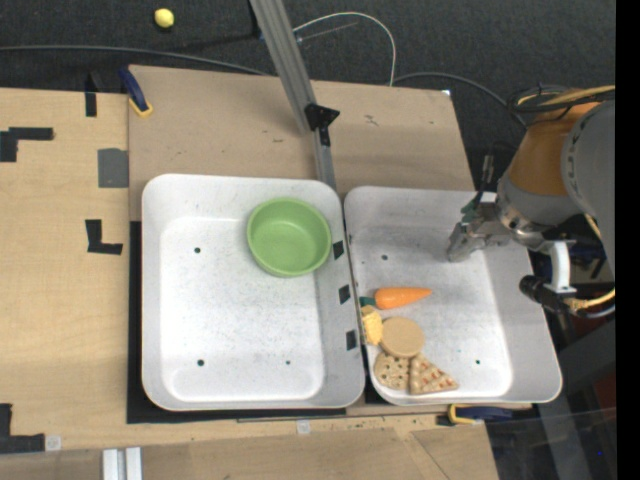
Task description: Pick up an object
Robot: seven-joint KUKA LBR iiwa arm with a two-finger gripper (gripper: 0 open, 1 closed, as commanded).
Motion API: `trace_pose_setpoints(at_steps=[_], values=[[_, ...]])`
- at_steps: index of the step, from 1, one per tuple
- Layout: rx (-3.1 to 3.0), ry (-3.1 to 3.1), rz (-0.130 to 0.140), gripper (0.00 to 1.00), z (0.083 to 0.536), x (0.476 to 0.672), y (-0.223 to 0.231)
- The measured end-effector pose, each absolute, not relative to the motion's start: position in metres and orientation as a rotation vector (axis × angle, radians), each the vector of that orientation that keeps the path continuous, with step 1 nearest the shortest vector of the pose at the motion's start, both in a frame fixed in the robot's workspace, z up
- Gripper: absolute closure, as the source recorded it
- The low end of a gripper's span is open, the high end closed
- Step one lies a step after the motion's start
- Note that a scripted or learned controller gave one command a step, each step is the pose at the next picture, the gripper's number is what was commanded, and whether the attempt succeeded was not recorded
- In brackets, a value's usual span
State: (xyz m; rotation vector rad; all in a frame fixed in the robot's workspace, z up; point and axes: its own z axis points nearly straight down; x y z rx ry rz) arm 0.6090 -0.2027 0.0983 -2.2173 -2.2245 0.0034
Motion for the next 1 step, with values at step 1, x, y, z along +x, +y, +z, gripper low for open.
trace_pose_setpoints(at_steps=[1], values=[[-2.223, -2.225, -0.003, 1.00, 0.1614, 0.6080, -0.2050]])
